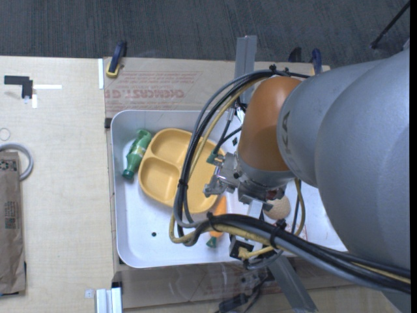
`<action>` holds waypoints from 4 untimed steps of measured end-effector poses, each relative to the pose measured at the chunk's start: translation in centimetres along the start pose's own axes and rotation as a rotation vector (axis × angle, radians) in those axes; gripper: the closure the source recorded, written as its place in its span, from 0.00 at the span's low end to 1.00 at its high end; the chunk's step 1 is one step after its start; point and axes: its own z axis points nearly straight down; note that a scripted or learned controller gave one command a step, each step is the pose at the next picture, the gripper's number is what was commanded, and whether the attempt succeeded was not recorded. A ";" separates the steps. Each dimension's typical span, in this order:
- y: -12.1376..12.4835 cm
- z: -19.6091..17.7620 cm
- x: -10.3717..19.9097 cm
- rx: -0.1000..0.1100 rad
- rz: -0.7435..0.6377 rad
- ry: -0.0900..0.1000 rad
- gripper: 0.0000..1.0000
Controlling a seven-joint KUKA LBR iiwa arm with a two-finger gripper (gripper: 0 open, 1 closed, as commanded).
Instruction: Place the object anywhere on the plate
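Desk (52, 175), pale wood-grain surface, flat and matte; you see it running along the left side under the white bin (130, 240).

White bin: shallow, smooth plastic, rounded corners, glossy floor. It carries the items below.

Plate (163, 168): yellow, sectioned into compartments by raised ridges, smooth plastic with softly rounded rim. It lies in the bin's upper middle, its right part covered by the arm.

Bottle (135, 152): green, small, toy-like plastic, narrow neck and lighter cap end. It lies on its side on the bin floor, touching or just beside the plate's left rim, not on the plate.

Carrot-like piece (219, 207): orange with a green end (212, 242) showing lower down, partly hidden by cables, just beside the plate's lower right edge.

Egg-shaped item (280, 208): pale tan, rounded, matte, showing right of the arm's wrist.

Arm (352, 162): grey, broad and cylindrical, with a smooth orange band (264, 129); black and yellow cables (195, 155) loop around it.

Tool (225, 188): metallic grey housing, hanging over the plate's right edge. You look down on its back, so you cannot tell how it stands or whether it has anything.

Cardboard sheet (156, 87): brown, printed red, behind the bin
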 end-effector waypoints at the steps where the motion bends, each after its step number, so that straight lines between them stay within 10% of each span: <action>1: 0.0 -0.7 -0.2 0.003 0.000 -0.006 1.00; 3: 4.9 0.2 -2.8 -0.001 0.110 0.000 1.00; 4: 2.2 0.7 3.4 -0.001 0.213 0.000 1.00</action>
